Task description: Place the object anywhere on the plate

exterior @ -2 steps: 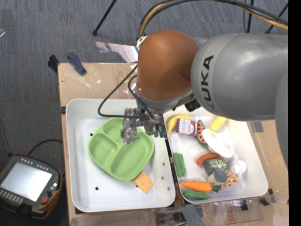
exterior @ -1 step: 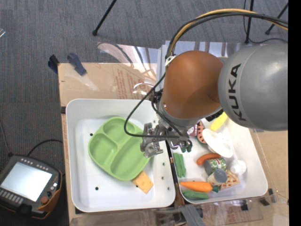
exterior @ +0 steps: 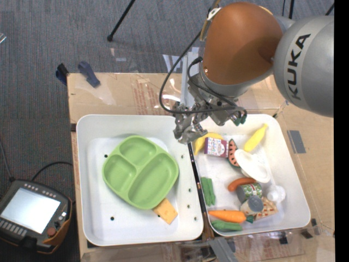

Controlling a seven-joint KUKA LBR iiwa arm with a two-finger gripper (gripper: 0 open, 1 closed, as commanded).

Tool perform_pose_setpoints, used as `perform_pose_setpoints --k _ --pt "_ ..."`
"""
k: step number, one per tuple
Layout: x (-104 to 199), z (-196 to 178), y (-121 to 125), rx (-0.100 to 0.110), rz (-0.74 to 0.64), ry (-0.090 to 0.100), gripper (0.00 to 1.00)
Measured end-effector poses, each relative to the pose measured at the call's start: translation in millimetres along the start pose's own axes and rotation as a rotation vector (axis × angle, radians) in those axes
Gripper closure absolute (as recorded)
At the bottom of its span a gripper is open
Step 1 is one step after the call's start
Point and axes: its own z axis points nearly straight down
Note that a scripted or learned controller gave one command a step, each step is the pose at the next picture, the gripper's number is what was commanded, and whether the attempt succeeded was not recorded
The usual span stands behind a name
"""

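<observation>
Two shallow white bins sit side by side on the counter (exterior: 109, 94). The left bin (exterior: 92, 130) holds a green three-compartment plate (exterior: 140, 171) at frame centre-left, with a yellow cheese wedge (exterior: 166, 211) touching its lower edge (on the bin floor, not on the plate). The right bin (exterior: 292, 173) holds a jumble: a banana (exterior: 255, 137), a carrot (exterior: 228, 215), green beans (exterior: 208, 190), a watermelon slice (exterior: 233, 153). The pincer (exterior: 187, 132) hangs over the divide between bins; whether it is open or closed I cannot tell.

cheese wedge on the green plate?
No. The cheese wedge lies on the left bin floor, touching the green plate at its lower edge.
</observation>
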Motion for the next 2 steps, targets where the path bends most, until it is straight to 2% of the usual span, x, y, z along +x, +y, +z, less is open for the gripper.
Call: perform_pose_setpoints --k 1,2 --pt "50.8 4.7 41.7 -0.003 -0.213 0.004 1.0" --pt "-31.2 30.0 27.8 -0.005 -0.386 0.004 1.0"
